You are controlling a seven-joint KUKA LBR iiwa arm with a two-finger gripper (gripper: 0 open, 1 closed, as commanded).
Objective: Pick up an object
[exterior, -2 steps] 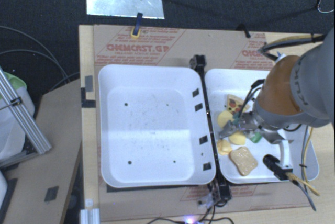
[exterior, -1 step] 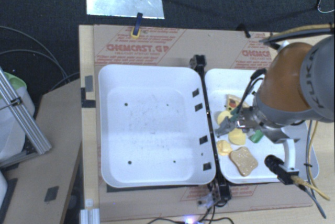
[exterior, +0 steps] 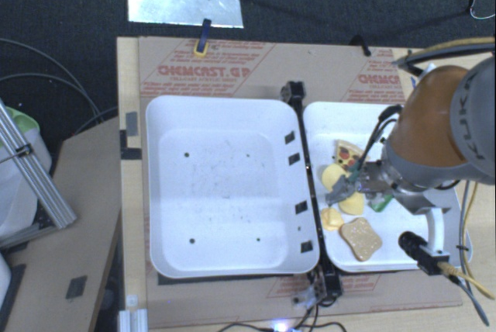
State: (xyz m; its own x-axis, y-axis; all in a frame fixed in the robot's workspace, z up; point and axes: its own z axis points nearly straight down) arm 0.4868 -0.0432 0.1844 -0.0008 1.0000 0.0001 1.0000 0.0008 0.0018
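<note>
The gripper (exterior: 343, 191) hung low over the right bin (exterior: 325, 119), its tip among a cluster of small food-like items; whether it was open, closed or clasping anything could not be told, since the wrist hid that part. Just beneath and beside the tip lay several yellow pieces (exterior: 335, 175), touching or nearly touching one another, with one more yellow piece (exterior: 332, 219) a little nearer. Just far of the tip sat a pizza slice (exterior: 348, 151), and a bit of green (exterior: 379, 204) showed beside the wrist on the right. A toast (exterior: 361, 238) lay flat in the near part of the same bin, close to the yellow pieces. The arm (exterior: 434, 121), grey with its orange band, came in from the right and covered much of that bin. The left bin (exterior: 225, 187) stood just beside, the two touching along a black divider (exterior: 304, 167). Both bins rested on a cardboard sheet (exterior: 256, 67) on the bench.
</note>
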